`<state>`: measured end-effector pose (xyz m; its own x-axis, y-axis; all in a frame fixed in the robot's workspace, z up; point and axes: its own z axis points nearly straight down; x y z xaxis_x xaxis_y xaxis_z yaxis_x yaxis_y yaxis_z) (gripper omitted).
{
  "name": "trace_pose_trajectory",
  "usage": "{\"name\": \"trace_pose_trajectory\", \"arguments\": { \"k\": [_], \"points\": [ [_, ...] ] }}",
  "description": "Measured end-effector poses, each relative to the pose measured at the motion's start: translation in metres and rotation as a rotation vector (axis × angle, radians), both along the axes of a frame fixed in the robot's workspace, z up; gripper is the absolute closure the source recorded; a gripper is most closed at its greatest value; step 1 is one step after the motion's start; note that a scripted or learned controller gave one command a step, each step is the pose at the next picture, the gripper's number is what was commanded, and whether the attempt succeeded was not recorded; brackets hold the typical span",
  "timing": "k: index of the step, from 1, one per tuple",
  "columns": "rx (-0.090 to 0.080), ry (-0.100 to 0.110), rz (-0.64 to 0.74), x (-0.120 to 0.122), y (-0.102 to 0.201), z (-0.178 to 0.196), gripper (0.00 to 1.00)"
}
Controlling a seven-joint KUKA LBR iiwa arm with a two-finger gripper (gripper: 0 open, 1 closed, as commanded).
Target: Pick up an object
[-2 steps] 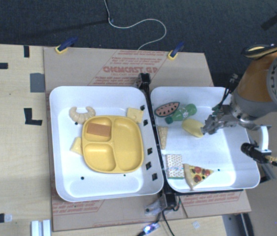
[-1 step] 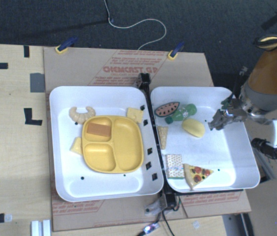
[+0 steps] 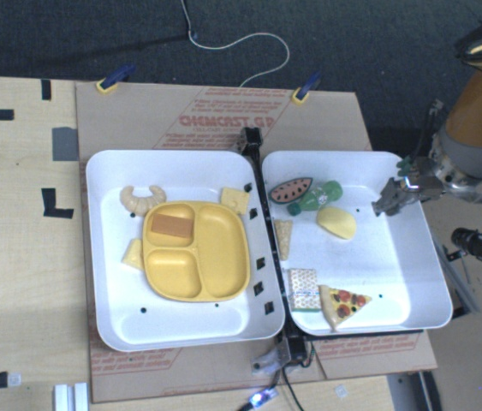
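On your left, the left bin holds a yellow tray and a cheese wedge. You see a watermelon slice, green toy, lemon and pizza slice in the right bin. Far right, the gripper hangs just inside that bin's right wall, apart from the lemon; you can't tell whether it is open or closed.

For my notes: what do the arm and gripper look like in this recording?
The arm is thick and rounded, with an orange band above a pale grey wrist section. The gripper at its end is small, angular and dark grey.
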<state>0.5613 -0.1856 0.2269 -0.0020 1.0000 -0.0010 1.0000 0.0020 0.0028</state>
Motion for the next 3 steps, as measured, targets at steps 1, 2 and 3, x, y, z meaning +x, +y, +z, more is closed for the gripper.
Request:
{"name": "trace_pose_trajectory", "arguments": {
  "k": [1,2,3],
  "points": [
    [0.003,0.003,0.005,-0.001,0.052,0.009,1.00],
    [0.002,0.004,0.005,0.007,0.114,-0.001,1.00],
    [0.003,0.004,0.005,0.013,0.167,0.007,1.00]
  ]
}}
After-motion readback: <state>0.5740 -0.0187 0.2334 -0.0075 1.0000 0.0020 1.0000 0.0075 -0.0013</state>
